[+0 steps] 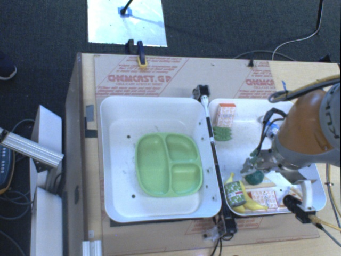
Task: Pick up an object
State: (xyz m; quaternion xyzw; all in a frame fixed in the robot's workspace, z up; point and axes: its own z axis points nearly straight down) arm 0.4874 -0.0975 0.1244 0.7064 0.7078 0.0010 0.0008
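We see the claw [254, 167] low in the right bin [242, 122], directly above a dark green object [254, 177] lying on the bin floor. At this resolution we cannot tell whether the claw is released or clenched, or whether it touches the object. Just below the claw, against the near wall, lie a yellow banana [250, 206], a small green packet [236, 197] and a flat printed card [266, 198]. Up and to the left of the claw stands an orange-and-white carton [225, 114], with a green item [222, 134] just beside it. Well to the left of the claw, the left bin [120, 116] holds a green divided plate [169, 164]. Both bins rest on the counter [160, 73].
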